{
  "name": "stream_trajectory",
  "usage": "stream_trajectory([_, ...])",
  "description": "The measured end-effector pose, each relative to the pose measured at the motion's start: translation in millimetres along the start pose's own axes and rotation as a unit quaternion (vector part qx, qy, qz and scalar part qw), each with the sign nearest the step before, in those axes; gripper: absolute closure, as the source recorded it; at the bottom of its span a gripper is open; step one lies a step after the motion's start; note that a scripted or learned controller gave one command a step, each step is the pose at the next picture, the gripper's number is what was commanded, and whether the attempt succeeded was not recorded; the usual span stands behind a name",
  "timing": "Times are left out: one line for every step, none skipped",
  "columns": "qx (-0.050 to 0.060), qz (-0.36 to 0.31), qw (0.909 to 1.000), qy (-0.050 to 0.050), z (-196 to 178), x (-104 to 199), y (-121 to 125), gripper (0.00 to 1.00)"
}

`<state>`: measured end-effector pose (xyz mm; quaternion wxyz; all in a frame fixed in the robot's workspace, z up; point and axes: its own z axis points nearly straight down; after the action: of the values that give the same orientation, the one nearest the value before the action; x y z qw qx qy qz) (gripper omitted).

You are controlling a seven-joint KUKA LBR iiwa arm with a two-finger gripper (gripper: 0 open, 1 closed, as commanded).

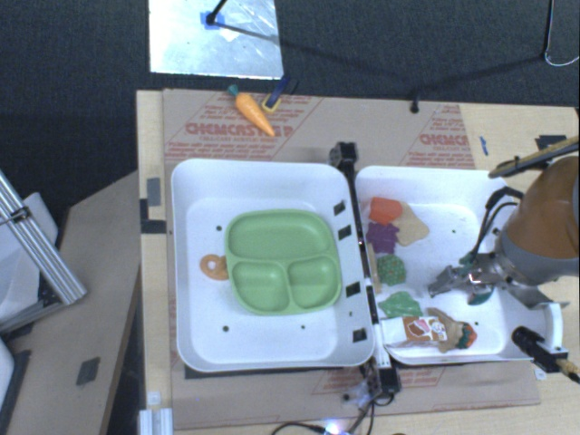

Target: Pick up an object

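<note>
The right bin (pixel 435 198) holds several small toy foods along its left side: an orange-red piece (pixel 385 210), a tan piece (pixel 412 229), a purple piece (pixel 382 237), a green broccoli-like piece (pixel 391 268), a green leaf (pixel 400 304) and a brown-and-white piece (pixel 438 329). My gripper (pixel 462 282) hangs low over the right middle of that bin, to the right of the toys, with nothing visible between its fingers. The arm enters from the right edge.
The left bin (pixel 195 198) carries a green divided plate (pixel 281 261) and a small orange ring (pixel 215 266). A toy carrot (pixel 253 112) lies on the cardboard behind the bins. A shiny sheet (pixel 215 27) lies farther back.
</note>
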<state>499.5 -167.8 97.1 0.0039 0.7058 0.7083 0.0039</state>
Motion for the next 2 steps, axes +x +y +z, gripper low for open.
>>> stream_trajectory([0.005, 0.001, 1.0000, 0.000, 12.6, 0.2, 1.0, 0.00])
stream_trajectory([0.003, 0.001, 1.0000, 0.000, 1.9, -0.3, 1.6, 1.00])
